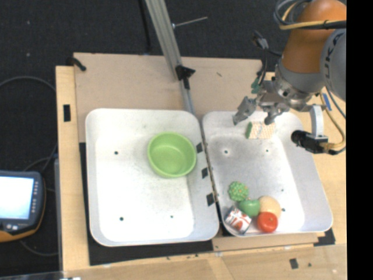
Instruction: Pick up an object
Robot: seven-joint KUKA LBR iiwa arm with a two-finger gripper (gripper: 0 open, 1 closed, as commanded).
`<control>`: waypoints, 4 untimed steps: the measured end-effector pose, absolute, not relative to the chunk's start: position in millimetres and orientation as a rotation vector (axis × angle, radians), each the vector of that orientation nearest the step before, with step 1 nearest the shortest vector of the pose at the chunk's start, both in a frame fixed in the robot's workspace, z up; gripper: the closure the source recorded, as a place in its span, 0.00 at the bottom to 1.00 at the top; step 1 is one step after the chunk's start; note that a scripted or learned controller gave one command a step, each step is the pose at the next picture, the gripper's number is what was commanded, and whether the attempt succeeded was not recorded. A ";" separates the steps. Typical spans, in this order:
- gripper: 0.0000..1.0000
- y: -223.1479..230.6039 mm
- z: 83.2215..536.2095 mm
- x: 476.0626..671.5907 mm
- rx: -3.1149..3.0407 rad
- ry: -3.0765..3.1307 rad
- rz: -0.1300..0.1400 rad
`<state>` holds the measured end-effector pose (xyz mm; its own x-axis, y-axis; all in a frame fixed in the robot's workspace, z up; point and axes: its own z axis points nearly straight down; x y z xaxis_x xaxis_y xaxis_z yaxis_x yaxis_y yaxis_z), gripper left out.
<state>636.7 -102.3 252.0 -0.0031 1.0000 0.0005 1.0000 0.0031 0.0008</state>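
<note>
two shallow white plastic bins sit side by side on the pale wooden tabletop (134, 80): the left bin (116, 214) holds one round light-green plastic bowl (171, 154), and the right bin (303, 185) holds the rest. i count five small things clustered in its near-left corner: one bumpy green broccoli-like toy (238, 190), one smooth green rounded piece (250, 206), one tan egg-shaped piece (269, 203), one red ball-shaped piece (267, 221) and one red-and-white can-like piece (237, 219). one more lies apart, a small flat cream-and-green packet (259, 130) at the far side of the right bin.

that packet lies just under and between my tool (254, 118), slightly nearer than the fingertips; i cannot tell whether it touches them. the cluster is well apart, toward the near edge.

my tool's two grey fingers (241, 114) are spread apart, released, with nothing between them. my arm comes in from the right, its orange band (309, 34) above the wrist, the wrist pointing down over the right bin's far edge.
</note>
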 end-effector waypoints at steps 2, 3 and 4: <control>0.00 -99.6 207.7 631.5 2.223 2.222 -0.007; 0.00 -110.7 158.6 627.0 2.225 2.221 -0.008; 0.00 -112.5 105.7 626.0 2.225 2.220 -0.008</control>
